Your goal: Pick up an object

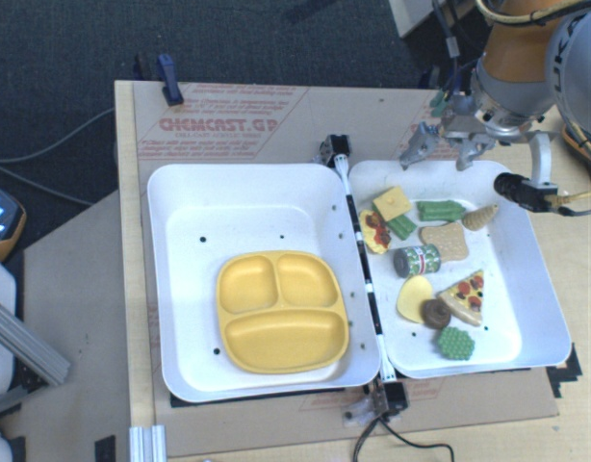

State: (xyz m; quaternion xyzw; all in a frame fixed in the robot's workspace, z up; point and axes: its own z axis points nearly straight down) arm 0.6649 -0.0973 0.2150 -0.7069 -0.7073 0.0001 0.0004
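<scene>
A: Gripper [438, 151]? 
B: Over the right bin's [541, 287] far rim, fingers spread apart, holding nothing. Arm [526, 37] cut off at the top edge.
A: Objects?
B: Toy food [430, 258] all lies in the right bin, nearer the camera than the gripper, not touching it. Small can [417, 260] mid-pile, pizza slice [466, 296] beside it. Some pieces too small to name.
A: Left bin [180, 219]?
B: Yellow divided plate [279, 311].

Dark blue-grey carpet [228, 22] covers the floor across the top of the frame and down the left side. A wooden bench [132, 258] with a cardboard sheet [218, 123] fills the middle. A blue clamp [167, 77] grips its upper left corner. Cables [45, 152] trail over the carpet at left.
</scene>
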